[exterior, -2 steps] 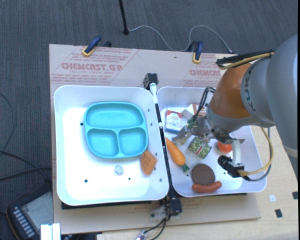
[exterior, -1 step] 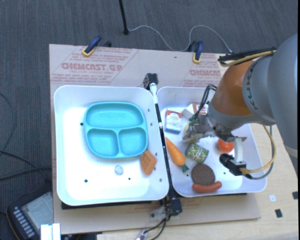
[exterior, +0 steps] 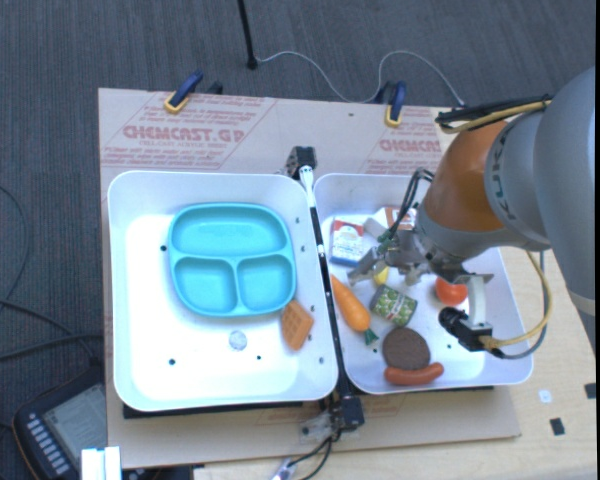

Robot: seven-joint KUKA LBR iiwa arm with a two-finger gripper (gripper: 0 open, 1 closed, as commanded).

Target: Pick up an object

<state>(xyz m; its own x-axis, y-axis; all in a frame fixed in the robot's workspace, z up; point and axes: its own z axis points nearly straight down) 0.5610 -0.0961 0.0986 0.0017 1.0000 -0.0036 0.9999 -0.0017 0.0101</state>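
I am hovering my gripper (exterior: 392, 264) just above the green packet (exterior: 394, 305), near the carrot (exterior: 351, 306); grip state unclear.

Both bins are white: the left bin (exterior: 140, 298) and the right bin (exterior: 510, 363). A light blue divided plate (exterior: 230, 258) lies in the left bin, with an orange-brown waffle-patterned piece (exterior: 297, 324) beside it. In the right bin are an orange carrot (exterior: 351, 305), a dark brown round patty (exterior: 406, 348), a red sausage (exterior: 413, 374), a red tomato (exterior: 450, 290) and a green-and-yellow printed packet (exterior: 393, 305). The bench (exterior: 180, 133) is tan board with red lettering. The arm (exterior: 500, 183) is grey with an orange band.
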